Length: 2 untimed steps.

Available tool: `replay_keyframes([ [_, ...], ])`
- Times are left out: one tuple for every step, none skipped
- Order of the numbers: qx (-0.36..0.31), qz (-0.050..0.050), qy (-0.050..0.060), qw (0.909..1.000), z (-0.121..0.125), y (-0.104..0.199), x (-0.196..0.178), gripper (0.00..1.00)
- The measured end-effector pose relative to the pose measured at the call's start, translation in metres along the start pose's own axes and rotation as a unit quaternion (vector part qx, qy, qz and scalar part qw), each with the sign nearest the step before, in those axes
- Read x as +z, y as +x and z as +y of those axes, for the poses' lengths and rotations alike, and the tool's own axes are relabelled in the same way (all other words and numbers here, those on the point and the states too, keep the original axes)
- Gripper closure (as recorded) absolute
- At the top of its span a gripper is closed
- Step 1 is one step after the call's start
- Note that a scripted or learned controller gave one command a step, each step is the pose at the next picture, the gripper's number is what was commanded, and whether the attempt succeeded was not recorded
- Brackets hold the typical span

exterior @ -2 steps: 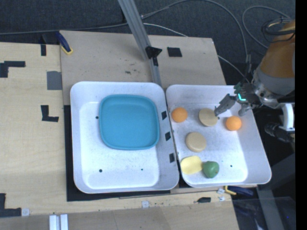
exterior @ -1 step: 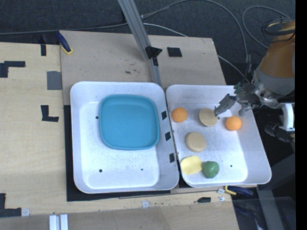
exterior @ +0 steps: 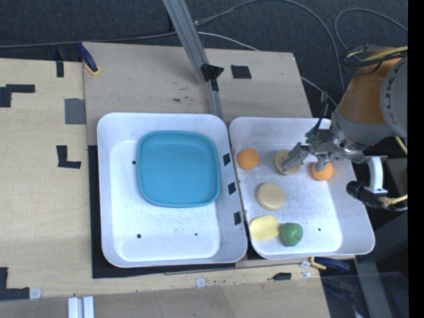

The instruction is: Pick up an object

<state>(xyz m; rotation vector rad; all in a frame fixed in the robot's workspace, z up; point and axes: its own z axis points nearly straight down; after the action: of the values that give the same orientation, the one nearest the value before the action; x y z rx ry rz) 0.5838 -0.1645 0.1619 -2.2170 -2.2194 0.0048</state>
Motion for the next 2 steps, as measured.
replay_keyframes([
  [0.000, 0.000, 0.000, 1.0000, -0.0026, -0.0022, 0.0632, 0.00],
  [0.000, -0.001, -0.003, 1.0000, -0.0021, -0.0020, 0.0724, 0.00],
])
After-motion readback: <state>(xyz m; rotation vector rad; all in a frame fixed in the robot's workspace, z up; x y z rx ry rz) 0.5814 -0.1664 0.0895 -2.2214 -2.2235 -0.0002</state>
